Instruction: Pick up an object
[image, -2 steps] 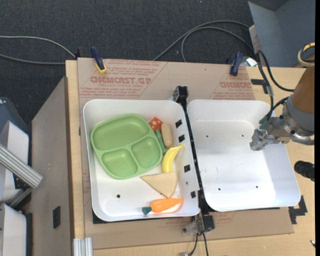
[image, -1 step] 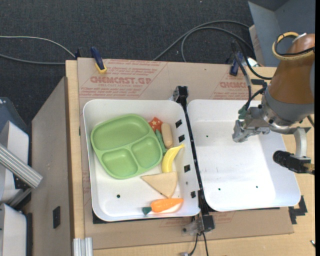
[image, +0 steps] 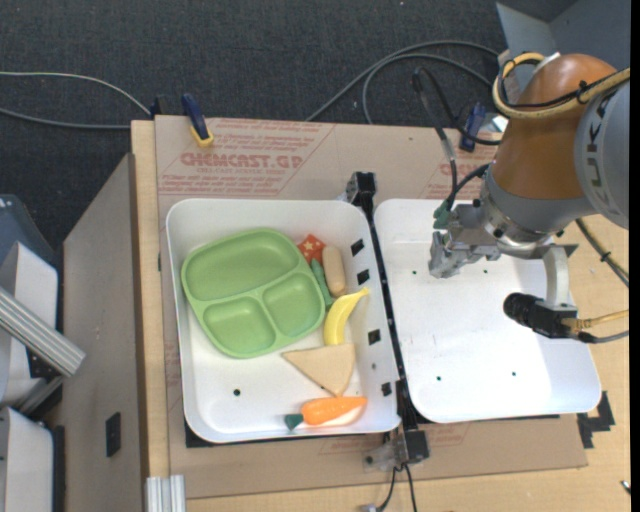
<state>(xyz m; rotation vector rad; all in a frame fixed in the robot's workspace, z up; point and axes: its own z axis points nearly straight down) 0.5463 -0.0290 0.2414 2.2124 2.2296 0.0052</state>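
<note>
Gripper (image: 447, 262) is seen low over the right bin (image: 500, 395) near its back-left corner, finger state can't be told, nothing seen held, while the green tray (image: 250, 290), banana (image: 341, 315), carrot (image: 333, 410) and sandwich wedge (image: 325, 367) are left in the left bin (image: 205, 415).

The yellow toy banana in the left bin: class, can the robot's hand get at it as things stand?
Probably yes: the yellow toy banana lies uncovered on top, near the divider, and the hand hangs over the neighbouring right bin.
</note>
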